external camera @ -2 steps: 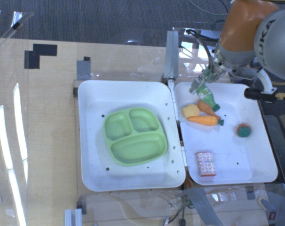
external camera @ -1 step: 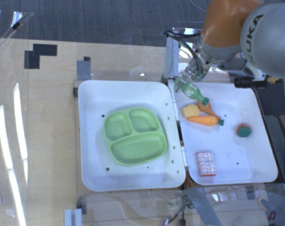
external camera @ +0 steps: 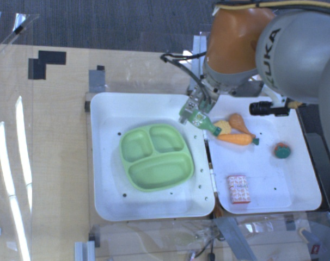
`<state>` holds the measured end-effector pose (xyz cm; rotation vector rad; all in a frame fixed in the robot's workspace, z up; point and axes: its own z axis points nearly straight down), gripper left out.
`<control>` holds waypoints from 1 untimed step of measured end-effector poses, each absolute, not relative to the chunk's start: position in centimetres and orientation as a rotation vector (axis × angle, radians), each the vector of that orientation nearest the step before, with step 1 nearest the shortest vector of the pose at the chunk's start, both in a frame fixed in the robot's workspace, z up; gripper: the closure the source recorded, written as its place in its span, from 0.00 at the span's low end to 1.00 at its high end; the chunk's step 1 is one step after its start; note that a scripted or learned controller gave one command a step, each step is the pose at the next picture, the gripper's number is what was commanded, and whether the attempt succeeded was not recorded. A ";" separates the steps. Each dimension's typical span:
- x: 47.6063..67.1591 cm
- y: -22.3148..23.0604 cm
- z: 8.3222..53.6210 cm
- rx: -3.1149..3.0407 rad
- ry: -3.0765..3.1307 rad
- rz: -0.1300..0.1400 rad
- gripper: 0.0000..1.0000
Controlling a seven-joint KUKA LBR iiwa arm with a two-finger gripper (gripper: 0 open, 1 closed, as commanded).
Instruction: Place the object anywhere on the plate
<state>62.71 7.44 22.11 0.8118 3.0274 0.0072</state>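
**Operator:** On the bench from my remote feed, I am seeing two shallow white bins sitting side by side: the left bin (external camera: 105, 145) and the right bin (external camera: 301, 184). The grey arm (external camera: 295, 42) with its orange band is reaching in from the right and hanging over the back of the seam between them.

**Colleague:** And the plate?

**Operator:** The green divided plate (external camera: 156, 157) is lying in the middle of the left bin. The gripper (external camera: 195, 110) is hovering just past the plate's far right corner, at the back of the bins.

**Colleague:** Is it grasping anything?

**Operator:** A green bottle (external camera: 204, 123) is sitting right under the fingertips, tilted across the seam, but I cannot tell whether the jaws are clamping it or released.

**Colleague:** What else is lying in the right bin?

**Operator:** A carrot (external camera: 236, 139), a pear-shaped fruit (external camera: 238, 122) and a yellow piece (external camera: 222, 127) are clustering beside the bottle. A red patterned box (external camera: 238, 189) is resting near the front, and a small green and red ball (external camera: 282, 151) is sitting apart to the right.
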 end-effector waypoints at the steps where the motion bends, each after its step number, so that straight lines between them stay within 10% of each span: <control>1: 62.7 7.4 22.1 0.814 3.027 0.008 0.00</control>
